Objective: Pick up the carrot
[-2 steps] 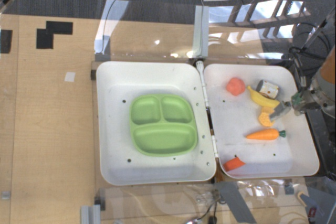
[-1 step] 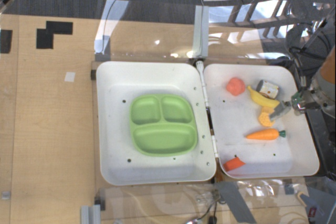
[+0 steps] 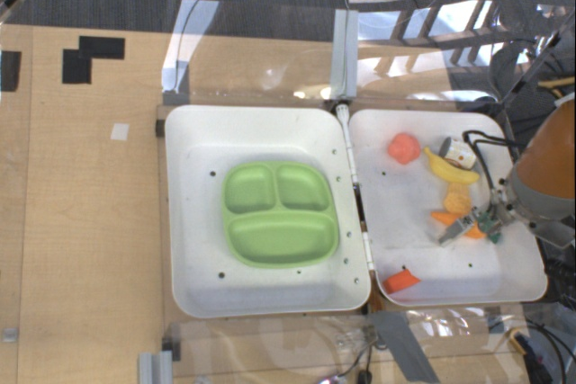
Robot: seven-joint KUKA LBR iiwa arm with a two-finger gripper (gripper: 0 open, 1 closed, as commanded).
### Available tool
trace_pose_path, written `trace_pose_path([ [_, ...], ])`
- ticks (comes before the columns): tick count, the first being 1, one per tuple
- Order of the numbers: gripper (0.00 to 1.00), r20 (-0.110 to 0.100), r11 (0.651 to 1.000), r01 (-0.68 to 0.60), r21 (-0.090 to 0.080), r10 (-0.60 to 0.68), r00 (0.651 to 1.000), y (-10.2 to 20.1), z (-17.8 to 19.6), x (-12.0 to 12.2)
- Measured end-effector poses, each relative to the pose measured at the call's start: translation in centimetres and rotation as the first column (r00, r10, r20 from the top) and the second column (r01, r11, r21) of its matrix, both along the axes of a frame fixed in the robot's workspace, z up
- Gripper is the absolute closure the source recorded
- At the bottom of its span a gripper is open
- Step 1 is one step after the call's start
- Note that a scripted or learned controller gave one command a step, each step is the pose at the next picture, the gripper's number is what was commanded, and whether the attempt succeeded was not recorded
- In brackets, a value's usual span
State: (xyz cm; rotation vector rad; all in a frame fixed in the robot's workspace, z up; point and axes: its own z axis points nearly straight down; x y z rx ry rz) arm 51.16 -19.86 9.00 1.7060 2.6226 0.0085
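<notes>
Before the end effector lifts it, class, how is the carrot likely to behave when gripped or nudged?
The carrot looks small, smooth and moulded, so it is probably stiff and light. Its tapered, rounded shape could let it slip out of a pinch or roll on the bin's flat white floor. With the end effector right at it, a nudge may just slide it.

A green divided plate [image 3: 280,214] is lying in the middle of the left bin [image 3: 193,283], its three compartments facing up. To the plate's right, in the right bin [image 3: 378,148], a pink ball [image 3: 405,148] is sitting up toward the far wall, a yellow banana [image 3: 448,169] is lying just beyond it, and a small orange-red piece [image 3: 401,280] is resting by the near wall. Both bins are sitting on the desk [image 3: 81,220].
</notes>
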Motion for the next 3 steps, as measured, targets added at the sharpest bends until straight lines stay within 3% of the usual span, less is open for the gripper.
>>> trace_pose_path([
  [1,1.0,0.005,1.0,-0.002,0.002,0.002,1.0,0.2,1.1,0.3],
  [2,1.0,0.011,1.0,-0.002,0.001,0.002,1.0,0.2,2.2,0.6],
  [3,1.0,-0.006,0.995,-0.1,0.001,0.1,0.995,8.2,14.5,0.6],
])
